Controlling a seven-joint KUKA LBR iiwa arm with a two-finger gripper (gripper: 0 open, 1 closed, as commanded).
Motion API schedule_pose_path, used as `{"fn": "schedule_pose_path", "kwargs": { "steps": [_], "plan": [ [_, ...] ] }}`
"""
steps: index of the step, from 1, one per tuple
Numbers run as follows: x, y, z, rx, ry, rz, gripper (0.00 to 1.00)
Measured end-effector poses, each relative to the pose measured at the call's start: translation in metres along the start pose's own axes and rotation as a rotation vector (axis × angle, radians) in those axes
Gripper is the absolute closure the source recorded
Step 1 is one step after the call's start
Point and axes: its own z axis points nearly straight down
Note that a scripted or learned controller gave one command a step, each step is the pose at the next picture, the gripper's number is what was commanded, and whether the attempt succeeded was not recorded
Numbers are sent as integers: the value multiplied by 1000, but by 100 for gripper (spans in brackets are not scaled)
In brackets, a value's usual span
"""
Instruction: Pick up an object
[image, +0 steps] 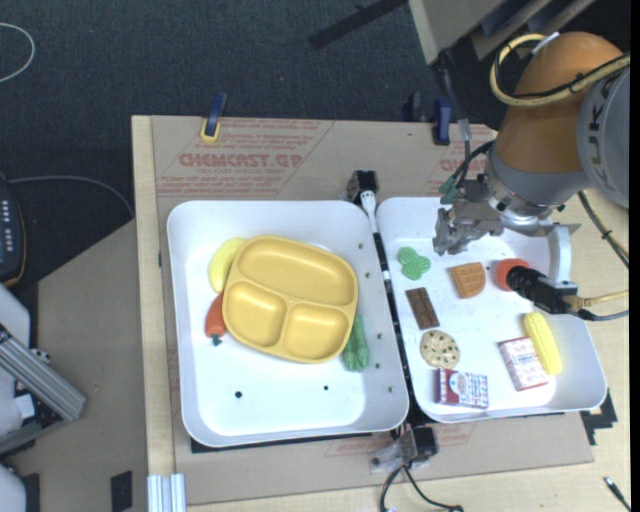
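the desk (300, 150) carries two shallow white bins side by side, their inner rims meeting along a dark seam down the middle. the left bin (190, 330) is largely taken up by a yellow divided tray (290, 297) lying slantwise; a yellow piece (224, 262) pokes out at its far left corner, a red-orange piece (215, 318) at its left edge and a green leafy piece (356, 347) at its right edge, hard against the seam. the bare floor there is the near strip, in front of the tray.

the right bin (400, 215) holds small things spread apart, with open white floor between most of them. the end effector (455, 235) hangs over the far part of this bin, close to its far rim, the grey arm (545, 120) with its orange band coming in from the right; whether it is spread or closed cannot be told from here, and nothing can be seen pinched in it.

just near and left of it lies a green toy (413, 264), compact with no clear long axis. just near and right of it is a tan bread slice (467, 279), squarish. a brown chocolate bar (422, 307) lies further near, its long axis running far to near with a slight lean. a cookie (439, 348) sits near of that, then a red-and-white carton (461, 388) close to the near rim. at the right, a corn cob (543, 341) points far-left to near-right beside a pink packet (522, 362).
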Motion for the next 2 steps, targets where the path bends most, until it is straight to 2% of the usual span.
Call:
{"fn": "schedule_pose_path", "kwargs": {
  "steps": [1,2],
  "plan": [
    [0,12,5,-4,-1,-2,100],
    [7,6,-11,-6,-1,-2,100]
  ]
}}
